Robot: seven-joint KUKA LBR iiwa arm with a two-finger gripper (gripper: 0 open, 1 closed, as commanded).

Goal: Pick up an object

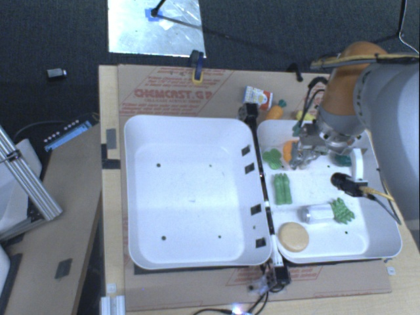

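Upper left of the frame you've got a foil sheet [157, 15] on the dark floor, w/ a blue-yellow clamp [196, 69] just below it on the worktop [170, 90] edge. The left bin [190, 195] takes the centre-left, and the right bin [335, 241] sits against it, centre-right.

Above the right bin and outside it, a small box [257, 97] and an orange bit [275, 113] lie on the worktop.

Your pickable things are inside the right bin, L to R:
- green leaf [272, 157], upper left of the bin
- bean bundle [282, 189], below the leaf
- orange piece [287, 151], just beside the leaf
- tan disc [293, 237], lower left corner
- clear tube [316, 213], on its side mid-bin
- green sprig [342, 210], at the tube's right end

The tool [302, 157] is down in the upper part of the right bin, just right of the orange piece. You can't tell if it touches that piece, or whether the tool is spread or pressed together. A teal bit [341, 157] lies right of the tool. The arm [367, 104] comes in from the frame's right.
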